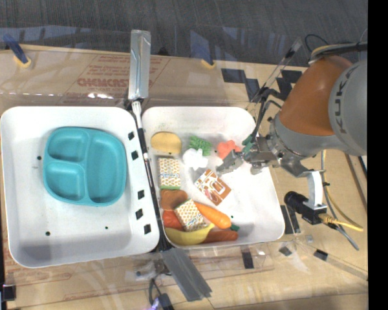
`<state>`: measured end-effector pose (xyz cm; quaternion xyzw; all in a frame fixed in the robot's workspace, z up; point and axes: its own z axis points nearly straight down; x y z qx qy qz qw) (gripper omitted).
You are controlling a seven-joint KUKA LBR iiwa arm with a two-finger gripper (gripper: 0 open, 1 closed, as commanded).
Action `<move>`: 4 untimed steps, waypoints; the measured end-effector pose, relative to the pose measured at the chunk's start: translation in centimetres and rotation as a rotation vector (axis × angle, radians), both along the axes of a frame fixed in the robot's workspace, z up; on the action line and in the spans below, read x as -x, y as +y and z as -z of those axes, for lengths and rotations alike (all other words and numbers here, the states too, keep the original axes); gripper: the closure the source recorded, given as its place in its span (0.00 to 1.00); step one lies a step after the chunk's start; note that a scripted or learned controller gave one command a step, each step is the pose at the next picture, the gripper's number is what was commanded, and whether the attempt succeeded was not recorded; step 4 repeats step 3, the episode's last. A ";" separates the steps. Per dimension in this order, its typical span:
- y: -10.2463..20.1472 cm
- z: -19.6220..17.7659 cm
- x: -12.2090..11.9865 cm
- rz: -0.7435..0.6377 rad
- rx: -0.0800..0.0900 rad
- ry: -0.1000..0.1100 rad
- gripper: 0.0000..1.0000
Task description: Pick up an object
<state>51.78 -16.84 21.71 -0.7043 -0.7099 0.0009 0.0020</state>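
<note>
- The gripper (227,165) hangs low over the right bin (262,202), near its middle; I cannot tell how it is set
- Just beside its tip lies a small patterned packet (212,186), probably light, flat and stiff; its short edges look best to grip
- The carrot (213,216), near the bin's front edge, looks smooth and likely slippery

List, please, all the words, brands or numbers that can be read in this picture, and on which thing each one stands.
"KUK", white letters running down the grey arm, cut off at the edge.
"CHEMCAS", red print, partly legible, on the sheet behind the left bin.
Smaller red print above it: too blurred to read.
Print on the small packets in the right bin: too small to read.
</note>
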 end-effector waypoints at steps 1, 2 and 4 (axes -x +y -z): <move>0.3 12.1 0.9 -0.181 0.004 -0.011 0.00; 0.2 11.1 0.9 -0.184 0.006 -0.011 1.00; 9.4 2.6 -1.2 -0.016 0.001 -0.002 1.00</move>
